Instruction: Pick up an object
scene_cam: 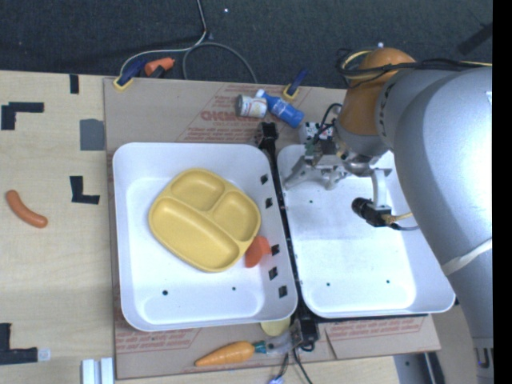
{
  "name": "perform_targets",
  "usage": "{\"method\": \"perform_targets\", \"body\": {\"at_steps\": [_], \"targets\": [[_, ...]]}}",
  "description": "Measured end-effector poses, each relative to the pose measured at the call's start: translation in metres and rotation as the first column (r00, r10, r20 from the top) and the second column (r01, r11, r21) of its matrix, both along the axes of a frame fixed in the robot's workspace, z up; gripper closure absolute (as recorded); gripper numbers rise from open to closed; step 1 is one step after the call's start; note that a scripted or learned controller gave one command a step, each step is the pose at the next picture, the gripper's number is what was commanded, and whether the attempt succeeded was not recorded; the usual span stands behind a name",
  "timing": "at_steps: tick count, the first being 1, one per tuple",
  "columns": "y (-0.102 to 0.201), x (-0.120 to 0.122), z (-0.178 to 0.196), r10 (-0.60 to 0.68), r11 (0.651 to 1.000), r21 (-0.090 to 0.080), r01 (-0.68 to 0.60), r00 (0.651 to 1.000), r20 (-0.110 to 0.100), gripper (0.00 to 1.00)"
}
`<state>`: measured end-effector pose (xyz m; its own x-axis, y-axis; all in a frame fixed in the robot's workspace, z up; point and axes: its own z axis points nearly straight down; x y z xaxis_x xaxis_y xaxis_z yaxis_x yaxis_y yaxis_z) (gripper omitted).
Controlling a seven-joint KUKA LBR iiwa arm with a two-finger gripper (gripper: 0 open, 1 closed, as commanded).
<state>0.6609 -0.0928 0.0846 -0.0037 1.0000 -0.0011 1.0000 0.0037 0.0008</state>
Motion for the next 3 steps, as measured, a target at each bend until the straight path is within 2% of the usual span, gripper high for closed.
{"method": "perform_targets", "body": {"at_steps": [1,2,3], "targets": [[-0.003,0.007,0.001,-0.001,1.0,-0.001,0.001,1.0,-0.006,0.0],[-0.004,-0.015,0.001,-0.002,1.0,-0.002,0.002,1.0,0.003,0.0],[-0.002,0.007,0.001,0.0,1.0,-0.002,0.0,1.0,-0.007,0.0]]}}
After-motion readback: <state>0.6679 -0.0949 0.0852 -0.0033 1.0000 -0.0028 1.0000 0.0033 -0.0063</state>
